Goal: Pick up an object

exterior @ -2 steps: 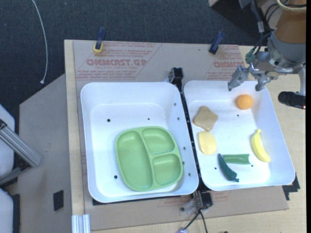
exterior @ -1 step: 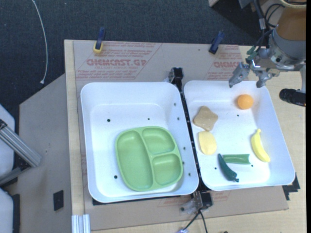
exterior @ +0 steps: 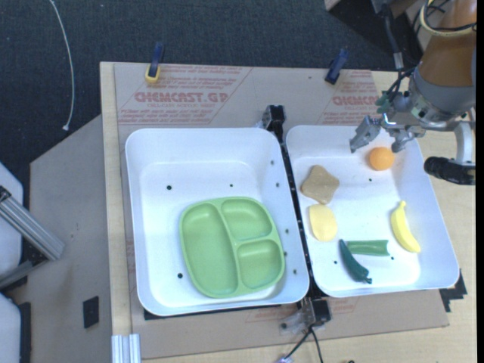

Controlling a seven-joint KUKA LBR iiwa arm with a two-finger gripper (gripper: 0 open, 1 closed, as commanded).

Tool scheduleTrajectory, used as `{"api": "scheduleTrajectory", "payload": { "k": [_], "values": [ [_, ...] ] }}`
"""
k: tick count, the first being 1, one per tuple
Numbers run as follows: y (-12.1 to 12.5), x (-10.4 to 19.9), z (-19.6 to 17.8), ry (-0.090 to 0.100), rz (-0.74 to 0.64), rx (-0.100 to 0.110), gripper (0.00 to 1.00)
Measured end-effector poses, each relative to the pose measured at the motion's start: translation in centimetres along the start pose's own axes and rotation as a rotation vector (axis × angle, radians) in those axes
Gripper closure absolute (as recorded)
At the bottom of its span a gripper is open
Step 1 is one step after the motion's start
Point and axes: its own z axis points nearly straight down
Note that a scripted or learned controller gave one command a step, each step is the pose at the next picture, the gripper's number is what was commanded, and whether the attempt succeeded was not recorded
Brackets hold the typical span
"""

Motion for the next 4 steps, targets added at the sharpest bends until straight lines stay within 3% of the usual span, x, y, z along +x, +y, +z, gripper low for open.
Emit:
{"api": "scheduleTrajectory", "payload": {
  "k": [2, 3, 4],
  "values": [
    [0.6, -0.8, 11.6, 0.001, -0.001, 0.002, 0.0],
    [0.8, -0.8, 10.1, -0.001, -0.001, -0.006, 1.0],
    [0.6, -0.5, 3.8, -0.003, -0.002, -0.011, 1.0]
  ]
}}
